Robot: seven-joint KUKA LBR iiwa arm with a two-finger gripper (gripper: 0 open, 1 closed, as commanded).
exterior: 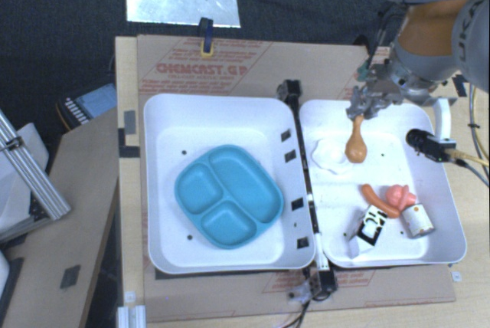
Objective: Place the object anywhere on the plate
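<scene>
1. The grey arm with its orange band is reaching in from the right, and its tool (366,106) is hanging over the upper left part of the right shallow white bin (444,188).
2. The tool is gripping the narrow top of a tan, pear-shaped wooden object (356,144), which is dangling beneath it with its rounded end pointing down.
3. That tan object is hanging just above or just touching a flat white fried-egg-like piece (328,154) lying on the bin floor; which of the two cannot be told.
4. The light blue plastic plate with three compartments (228,196) is sitting in the middle of the left shallow white bin (168,127), well apart from the held object.
5. In the lower part of the right bin, an orange sausage-shaped toy (378,200) is lying just beside a pink rounded toy (400,196).
6. A small white and brown cylinder (417,221) is resting near the pink toy, toward the bin's lower right.
7. A black-and-white patterned block (371,227) is lying beside the sausage toy's lower end.
8. Both bins are sitting side by side on a brown cardboard sheet (207,66) that is covering the counter.
</scene>
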